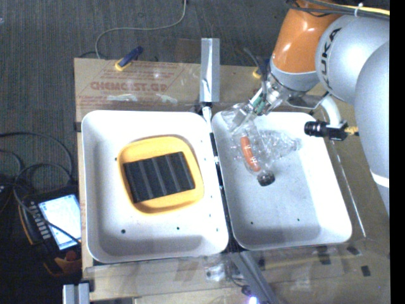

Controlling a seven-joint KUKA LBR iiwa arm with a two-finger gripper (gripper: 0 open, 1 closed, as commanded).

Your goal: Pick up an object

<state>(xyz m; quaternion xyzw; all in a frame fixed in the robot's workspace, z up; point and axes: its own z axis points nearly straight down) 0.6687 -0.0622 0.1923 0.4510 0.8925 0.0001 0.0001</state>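
Your target looks to be the clear plastic bottle (256, 147) with the orange label, lying tilted in the right bin (316, 227), probably because its neck end sits right at the tool (259, 106). You cannot tell whether the tool is spread or pinching. The arm (329, 43) leans in low from the right; the left bin (101, 233) holds a yellow tray (136, 154).

Gripper (253, 109) over right bin (316, 227) touching clear plastic bottle (256, 147).

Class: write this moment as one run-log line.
arm: over right bin | gripper: at clear bottle | grasp: unclear | left bin: yellow tray
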